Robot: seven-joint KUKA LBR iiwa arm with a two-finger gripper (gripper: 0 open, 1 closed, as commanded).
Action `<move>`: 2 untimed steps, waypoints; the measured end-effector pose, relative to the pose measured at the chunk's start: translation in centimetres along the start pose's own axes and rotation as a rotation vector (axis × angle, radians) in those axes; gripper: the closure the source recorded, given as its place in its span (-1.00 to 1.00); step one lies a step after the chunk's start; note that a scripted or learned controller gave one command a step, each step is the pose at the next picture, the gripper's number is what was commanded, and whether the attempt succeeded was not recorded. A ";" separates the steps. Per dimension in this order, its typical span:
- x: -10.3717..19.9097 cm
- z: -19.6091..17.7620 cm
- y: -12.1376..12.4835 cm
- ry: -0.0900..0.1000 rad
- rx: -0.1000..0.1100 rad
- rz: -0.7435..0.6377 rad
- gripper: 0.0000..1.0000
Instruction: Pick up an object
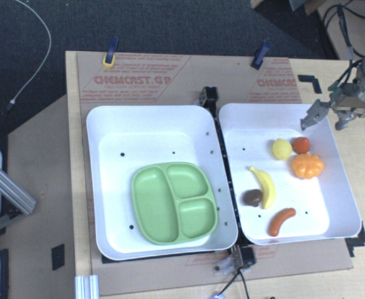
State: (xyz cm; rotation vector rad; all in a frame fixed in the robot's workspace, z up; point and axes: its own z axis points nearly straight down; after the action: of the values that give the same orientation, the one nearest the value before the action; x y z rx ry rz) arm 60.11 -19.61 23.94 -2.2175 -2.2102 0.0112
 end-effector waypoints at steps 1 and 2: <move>0.1 -0.8 0.3 -0.003 -0.013 -0.004 -1.00; 0.8 4.7 -0.3 -0.002 -0.010 -0.003 -1.00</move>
State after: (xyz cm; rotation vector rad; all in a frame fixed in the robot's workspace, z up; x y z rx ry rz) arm 59.76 -18.81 19.21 -2.2198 -2.2201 0.0018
